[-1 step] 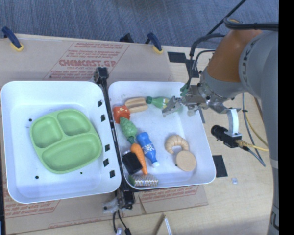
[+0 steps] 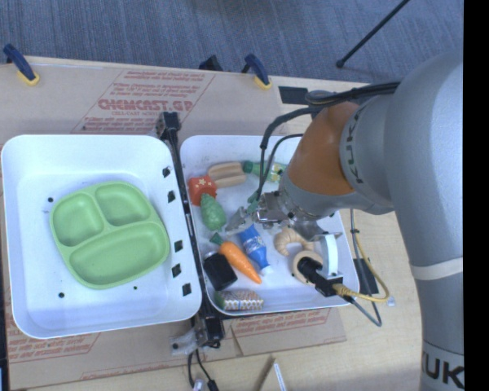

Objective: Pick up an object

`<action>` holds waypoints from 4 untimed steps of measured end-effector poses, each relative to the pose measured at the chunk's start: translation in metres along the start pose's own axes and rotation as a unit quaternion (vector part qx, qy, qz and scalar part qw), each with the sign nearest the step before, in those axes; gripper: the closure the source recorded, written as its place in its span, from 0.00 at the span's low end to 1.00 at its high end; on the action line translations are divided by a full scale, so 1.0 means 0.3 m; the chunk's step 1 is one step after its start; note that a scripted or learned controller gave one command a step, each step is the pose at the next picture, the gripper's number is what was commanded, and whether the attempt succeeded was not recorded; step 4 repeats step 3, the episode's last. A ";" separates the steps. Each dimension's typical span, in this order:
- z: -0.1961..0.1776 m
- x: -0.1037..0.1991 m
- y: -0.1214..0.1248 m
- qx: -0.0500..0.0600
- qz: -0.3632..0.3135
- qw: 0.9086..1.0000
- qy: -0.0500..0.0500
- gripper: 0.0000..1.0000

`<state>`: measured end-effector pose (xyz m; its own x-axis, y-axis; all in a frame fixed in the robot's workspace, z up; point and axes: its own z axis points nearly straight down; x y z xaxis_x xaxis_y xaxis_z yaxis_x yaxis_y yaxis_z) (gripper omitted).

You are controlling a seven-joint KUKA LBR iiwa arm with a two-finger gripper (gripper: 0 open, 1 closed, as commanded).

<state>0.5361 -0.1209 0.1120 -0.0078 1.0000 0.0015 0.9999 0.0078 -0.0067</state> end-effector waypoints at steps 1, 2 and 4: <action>0.070 0.056 -0.059 -0.001 0.001 1.000 0.000 0.00; 0.037 0.056 -0.058 0.000 -0.003 1.000 0.000 1.00; -0.495 0.179 -0.047 -0.004 0.000 1.000 -0.001 1.00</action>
